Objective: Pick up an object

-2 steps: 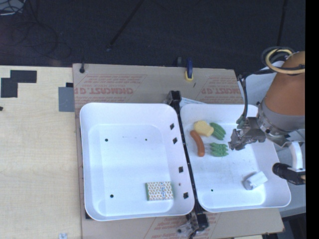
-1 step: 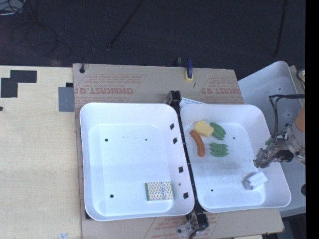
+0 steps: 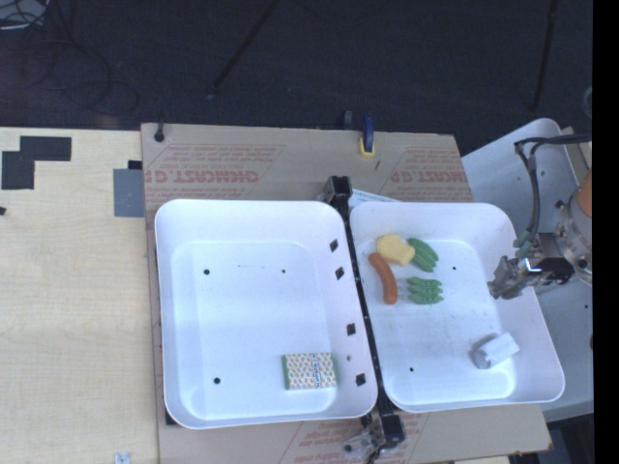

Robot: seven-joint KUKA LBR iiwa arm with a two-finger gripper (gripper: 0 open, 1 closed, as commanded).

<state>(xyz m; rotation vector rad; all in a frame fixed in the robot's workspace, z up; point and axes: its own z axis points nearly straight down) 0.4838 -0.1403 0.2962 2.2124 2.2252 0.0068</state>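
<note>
- Object candidates, none designated by the task; listed left to right.
- Patterned pad (image 3: 310, 371): lies flat in the left bin (image 3: 184, 259), near edge, toward that bin's right side. Looks thin and light, possibly soft like a sponge or sachet. Low profile, so a top grasp across its short sides seems the likely way; fingers may scrape the bin floor.
- Orange sausage (image 3: 385, 279): right bin (image 3: 542, 375), far-left area, lying lengthwise near to far. Probably plastic toy food, light, stiff, smooth; could roll. Pinch across the middle.
- Yellow piece (image 3: 395, 249): touching the sausage's far end, rounded, lumpy. Light; crowded by neighbours.
- Two green pieces, upper one (image 3: 423, 253) just beside the yellow, lower one (image 3: 425, 291) just right of the sausage. Small, ridged, likely light.
- Grey block (image 3: 493, 349): right bin, near-right, well apart from the cluster. Judged the easiest target: isolated, boxy, flat sides to clamp.
- Tool (image 3: 509, 280): over the right bin's right rim, between cluster and block in depth. Nothing seen between its fingers; cannot tell how wide it stands.
- Tabletop (image 3: 68, 288): pale wood, left of the bins.
</note>
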